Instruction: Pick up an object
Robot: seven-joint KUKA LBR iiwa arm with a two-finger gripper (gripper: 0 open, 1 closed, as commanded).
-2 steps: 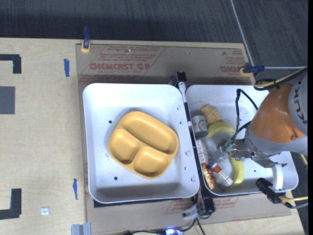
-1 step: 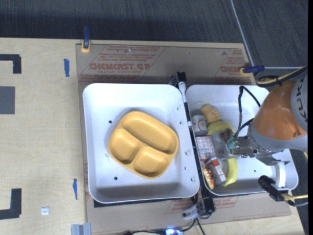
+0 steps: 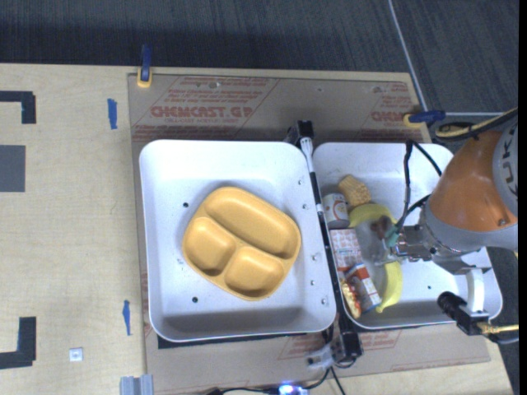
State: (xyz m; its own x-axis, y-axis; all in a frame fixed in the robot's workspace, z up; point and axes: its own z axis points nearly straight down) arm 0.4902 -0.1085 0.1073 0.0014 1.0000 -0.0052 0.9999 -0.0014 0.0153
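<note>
My gripper [image 3: 381,243] reaches in from the right, low over the middle of the right bin [image 3: 428,159]. It hangs among a pile of small things. A yellow banana [image 3: 394,286] curves just below it, and another yellow piece [image 3: 370,215] lies just above it. A flat printed packet [image 3: 344,245] lies to its left, with a red and white packet [image 3: 359,286] further down. A small can [image 3: 335,209] and a tan ridged cone [image 3: 356,189] sit toward the bin's upper left. Nothing is clearly seen between the fingers.
The left bin [image 3: 160,220] holds a large yellow tray with three compartments [image 3: 240,241]. A black divider rail [image 3: 317,212] runs between the two bins. The arm's orange band [image 3: 473,192] covers the right bin's right side. Brown board lies behind the bins.
</note>
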